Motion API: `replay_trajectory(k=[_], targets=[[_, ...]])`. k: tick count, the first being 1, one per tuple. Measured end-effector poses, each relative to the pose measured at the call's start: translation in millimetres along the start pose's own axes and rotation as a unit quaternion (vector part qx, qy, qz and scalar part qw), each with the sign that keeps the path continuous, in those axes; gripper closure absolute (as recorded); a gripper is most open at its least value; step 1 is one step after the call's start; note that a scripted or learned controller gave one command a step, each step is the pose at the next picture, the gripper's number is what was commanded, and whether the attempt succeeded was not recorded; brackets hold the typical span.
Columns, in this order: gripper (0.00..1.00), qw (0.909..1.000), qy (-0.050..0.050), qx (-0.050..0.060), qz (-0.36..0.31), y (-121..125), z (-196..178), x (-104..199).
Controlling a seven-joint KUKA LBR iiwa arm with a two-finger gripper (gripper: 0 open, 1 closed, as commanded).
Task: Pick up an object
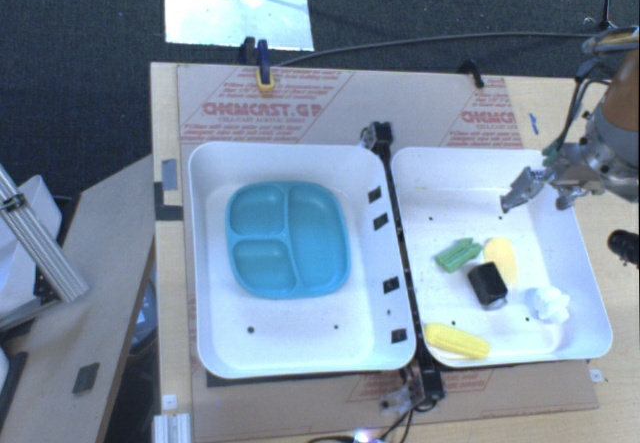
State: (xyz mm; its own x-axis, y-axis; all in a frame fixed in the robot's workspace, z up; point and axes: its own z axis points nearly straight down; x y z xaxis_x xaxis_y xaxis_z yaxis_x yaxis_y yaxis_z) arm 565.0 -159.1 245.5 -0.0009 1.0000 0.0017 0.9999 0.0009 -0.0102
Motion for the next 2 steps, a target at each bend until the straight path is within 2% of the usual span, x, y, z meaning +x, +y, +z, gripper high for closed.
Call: replay_trajectory(k=[1, 2], targets=[[0.00, 1.0000, -0.001, -0.006, -0.001, 2, -7, 0], [0.00, 1.0000, -0.001, -0.004, 0.000, 5, 53, -6]])
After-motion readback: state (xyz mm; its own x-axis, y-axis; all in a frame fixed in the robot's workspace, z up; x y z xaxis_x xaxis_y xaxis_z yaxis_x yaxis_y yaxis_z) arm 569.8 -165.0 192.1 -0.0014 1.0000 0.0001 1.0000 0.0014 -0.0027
